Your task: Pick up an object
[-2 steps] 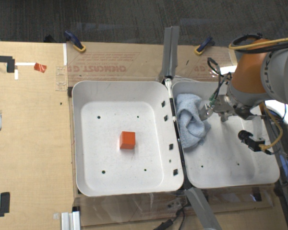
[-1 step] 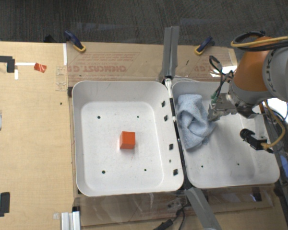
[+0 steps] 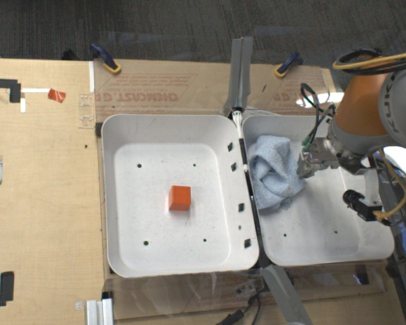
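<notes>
Cloth (image 3: 274, 172): pale blue, crumpled in a heap against the left wall of the right bin (image 3: 338, 246), toward its far-left corner. Judged soft, light and limp; it should sag and drape when lifted, unlikely to slip. Best hold looks to be a raised fold on the heap's right side.

Gripper (image 3: 308, 162): at the cloth's right edge, touching or just above it; open or closed, I cannot tell, nor whether any fabric is caught.

Block (image 3: 180, 198): orange cube, near the middle of the left bin (image 3: 122, 249), well apart from the gripper. Judged stiff, light, flat-sided; opposite faces would suit.
</notes>
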